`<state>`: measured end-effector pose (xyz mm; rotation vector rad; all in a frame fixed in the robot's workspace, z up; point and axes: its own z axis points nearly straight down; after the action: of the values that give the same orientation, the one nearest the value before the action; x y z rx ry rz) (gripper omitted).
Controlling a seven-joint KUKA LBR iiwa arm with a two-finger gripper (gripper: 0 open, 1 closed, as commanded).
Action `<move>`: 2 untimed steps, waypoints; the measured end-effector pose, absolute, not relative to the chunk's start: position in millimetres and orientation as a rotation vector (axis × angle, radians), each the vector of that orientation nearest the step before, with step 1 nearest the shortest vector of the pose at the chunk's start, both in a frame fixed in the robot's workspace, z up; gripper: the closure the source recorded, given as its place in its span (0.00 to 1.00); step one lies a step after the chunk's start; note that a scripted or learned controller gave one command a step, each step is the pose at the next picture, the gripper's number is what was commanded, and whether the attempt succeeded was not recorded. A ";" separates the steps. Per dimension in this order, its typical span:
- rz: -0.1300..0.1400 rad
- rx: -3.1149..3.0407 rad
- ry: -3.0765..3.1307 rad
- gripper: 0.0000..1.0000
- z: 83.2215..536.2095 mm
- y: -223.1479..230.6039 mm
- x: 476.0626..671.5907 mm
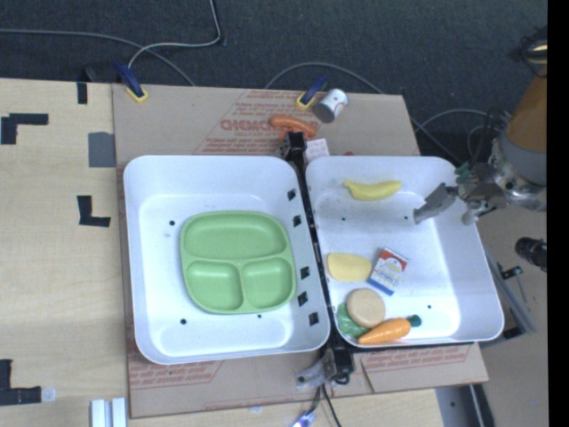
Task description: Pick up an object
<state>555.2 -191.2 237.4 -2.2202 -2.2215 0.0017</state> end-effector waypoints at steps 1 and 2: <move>0.003 -2.216 -2.221 0.00 138.2 -144.4 566.1; -0.004 -2.224 -2.225 0.00 87.6 -158.2 545.5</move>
<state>545.5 -158.2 87.6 -2.2240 -2.2249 -0.0045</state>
